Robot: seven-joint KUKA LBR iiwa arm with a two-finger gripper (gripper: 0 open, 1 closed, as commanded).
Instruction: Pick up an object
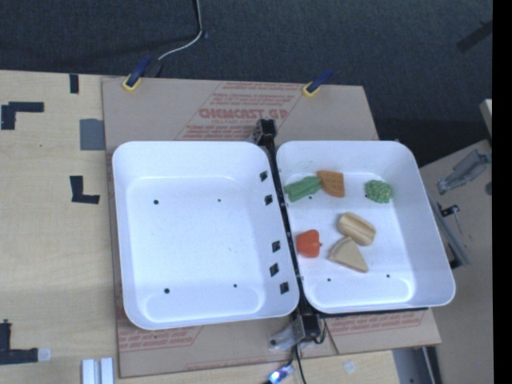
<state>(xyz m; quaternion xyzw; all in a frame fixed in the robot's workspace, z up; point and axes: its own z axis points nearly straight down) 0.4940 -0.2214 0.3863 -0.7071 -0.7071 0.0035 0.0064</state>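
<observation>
The right bin holds several small toy foods. A green pickle-like piece lies near the divider, with an orange-brown chunk touching its right end. A green broccoli piece sits toward the bin's right wall. A tan bread roll lies in the middle, a tan wedge just below it, and a red-orange piece to the wedge's left.
The left bin sits beside the right one, joined along a strip of black clips. Both rest on a cardboard sheet on the wooden bench. A metal fixture stands at the right edge.
</observation>
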